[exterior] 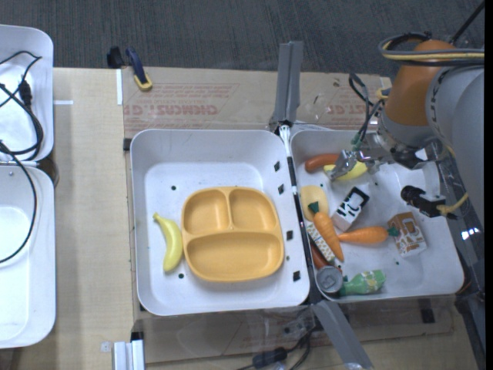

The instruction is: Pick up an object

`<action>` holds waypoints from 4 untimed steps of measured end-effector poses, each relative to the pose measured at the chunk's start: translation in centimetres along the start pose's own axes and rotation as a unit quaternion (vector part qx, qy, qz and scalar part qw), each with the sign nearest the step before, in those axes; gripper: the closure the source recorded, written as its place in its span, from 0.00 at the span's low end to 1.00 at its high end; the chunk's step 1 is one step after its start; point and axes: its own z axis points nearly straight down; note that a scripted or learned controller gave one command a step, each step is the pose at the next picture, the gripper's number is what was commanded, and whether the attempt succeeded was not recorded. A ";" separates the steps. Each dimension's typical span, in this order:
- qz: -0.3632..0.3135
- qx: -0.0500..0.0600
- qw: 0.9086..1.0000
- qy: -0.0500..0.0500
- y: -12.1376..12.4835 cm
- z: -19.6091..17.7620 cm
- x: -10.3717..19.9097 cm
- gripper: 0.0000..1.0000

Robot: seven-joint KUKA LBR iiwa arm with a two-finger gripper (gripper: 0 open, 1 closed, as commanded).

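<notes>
Two shallow white bins [146, 206] are set side by side on a wooden bench. The gripper [348, 163] is seen low in the right bin, its fingers pinched on a small yellow object [353, 169] near the bin's far wall, beside a sausage [320, 162]. The object is judged light, smooth and possibly slippery; a hold across its narrow middle is advised.

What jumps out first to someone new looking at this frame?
Probably the yellow divided tray in the middle of the left bin, with a banana lying just to its left. Next, the clutter in the right bin: carrots, a green packet, a can. The arm's hand sits low over a yellow item near that bin's far end.
</notes>
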 end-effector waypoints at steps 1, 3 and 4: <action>-0.001 -0.001 1.000 -0.001 0.1 -1.1 -0.1 1.00; -0.044 -0.003 0.999 -0.001 -6.5 -0.3 4.6 0.00; -0.042 -0.004 0.999 -0.002 -6.5 -1.2 4.4 1.00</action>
